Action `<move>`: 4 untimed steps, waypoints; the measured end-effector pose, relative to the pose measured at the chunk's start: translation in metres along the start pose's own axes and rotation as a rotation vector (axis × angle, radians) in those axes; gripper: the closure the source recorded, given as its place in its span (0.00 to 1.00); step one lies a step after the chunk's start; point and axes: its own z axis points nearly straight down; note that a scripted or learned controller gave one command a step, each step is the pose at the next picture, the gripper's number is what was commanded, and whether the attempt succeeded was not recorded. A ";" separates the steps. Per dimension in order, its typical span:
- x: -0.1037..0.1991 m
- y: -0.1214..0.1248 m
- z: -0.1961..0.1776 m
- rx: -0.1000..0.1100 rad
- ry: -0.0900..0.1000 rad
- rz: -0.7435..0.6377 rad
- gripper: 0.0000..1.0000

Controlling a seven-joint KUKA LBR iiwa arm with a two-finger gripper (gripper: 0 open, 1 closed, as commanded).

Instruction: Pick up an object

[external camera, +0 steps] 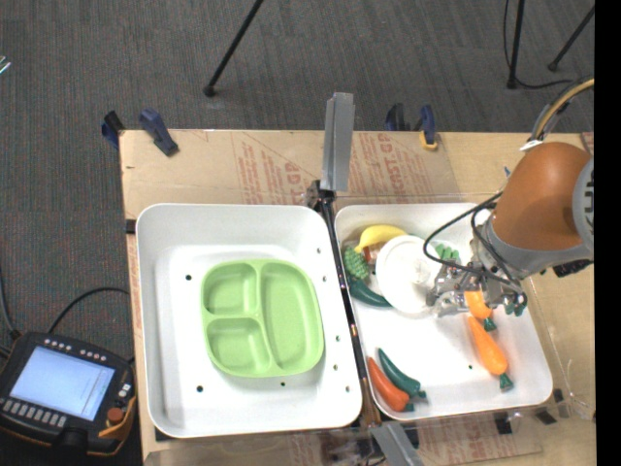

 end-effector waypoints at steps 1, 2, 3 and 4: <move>-0.022 -0.041 -0.001 -0.004 0.009 -0.476 1.00; -0.074 -0.038 0.014 -0.002 0.008 -0.122 1.00; -0.073 -0.037 0.015 -0.002 0.011 -0.123 0.00; -0.019 -0.041 0.014 -0.002 0.012 -0.115 0.00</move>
